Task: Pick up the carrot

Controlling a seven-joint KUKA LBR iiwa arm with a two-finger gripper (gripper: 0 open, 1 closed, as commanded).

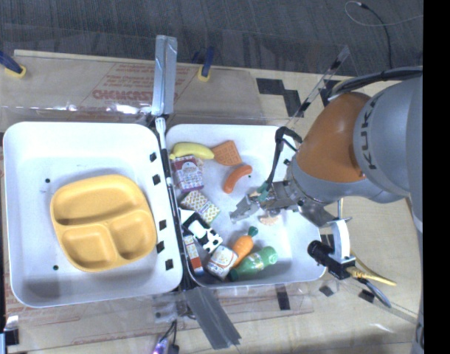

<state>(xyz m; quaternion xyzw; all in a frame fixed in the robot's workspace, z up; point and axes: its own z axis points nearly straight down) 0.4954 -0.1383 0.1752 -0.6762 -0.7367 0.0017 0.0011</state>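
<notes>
Two bins on the desk (232, 80) — carrot (243, 245) lies in the right bin (299, 268), beside the green bottle (256, 262). Fingers (241, 206) hover just above it — apart, nothing between them.

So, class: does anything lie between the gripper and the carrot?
Nothing visible does. The gripper hangs in the right bin, just above the carrot, with bare bin floor between them. A green bottle touches the carrot's lower side and a small carton crowds its left.
</notes>
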